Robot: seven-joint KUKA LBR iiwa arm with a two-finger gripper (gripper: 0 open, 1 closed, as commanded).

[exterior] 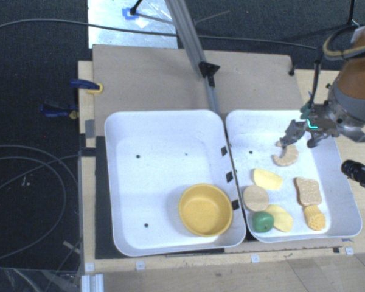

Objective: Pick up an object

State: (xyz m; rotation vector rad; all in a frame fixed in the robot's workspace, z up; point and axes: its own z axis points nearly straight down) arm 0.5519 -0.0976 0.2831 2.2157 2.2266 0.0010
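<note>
- We log the gripper (303,135), dark metal with a teal light, over the far part of the right bin (347,224); its two fingers are spread, holding nothing.
- Just beneath its left finger lies a tan, crescent-shaped cracker (285,157), rough-surfaced.
- Nearer in the same smooth white bin: a pale yellow wedge (267,178), a flat round beige disc (255,197), a toast-like bread slice (308,191), a knobbly corn piece (315,218), a glossy green ball (263,222) touching a yellow lemon-like piece (282,219).
- We note a round yellow bowl (205,209) at the near right of the left bin (146,145).
</note>
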